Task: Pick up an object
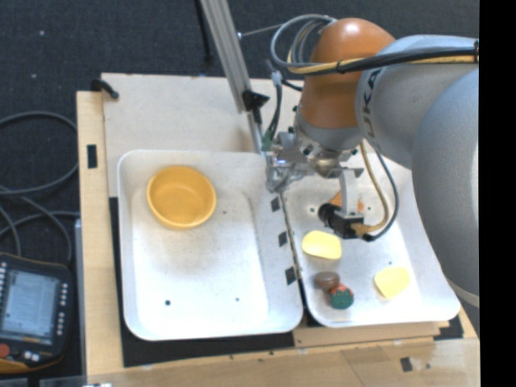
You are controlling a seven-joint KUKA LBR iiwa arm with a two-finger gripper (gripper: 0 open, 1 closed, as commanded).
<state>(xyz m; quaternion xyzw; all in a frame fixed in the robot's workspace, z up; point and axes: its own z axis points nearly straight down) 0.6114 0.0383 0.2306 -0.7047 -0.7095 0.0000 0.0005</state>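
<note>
So nothing's been picked up yet, as far as can be seen: the gripper (280, 170) is hung over the top left corner of the right bin (363, 306), right by the edge shared with the left bin (201, 280), and nothing is seen clamped in it. Whether it's spread or pressed together can't be told from this angle, it's too cluttered up there. Basically the whole job is left to do: a target has to be chosen, reached, grabbed and lifted. The closest candidate is probably the pale yellow slice (322, 245), laid flat near the middle of the right bin, a bit toward its left edge and apart from the gripper. It's a rounded oval, and its long axis is judged to run roughly across the bin, left edge to right edge, with the right end dipped slightly toward the bottom edge; no front or back can be made out. A brown lump (326, 280) and a green and red piece (342, 297) are bunched together by the bottom left corner, a second yellow piece (393, 281) is found toward the bottom right, and a yellow bowl (181, 196) is seen upright in the left bin's top left corner.
</note>
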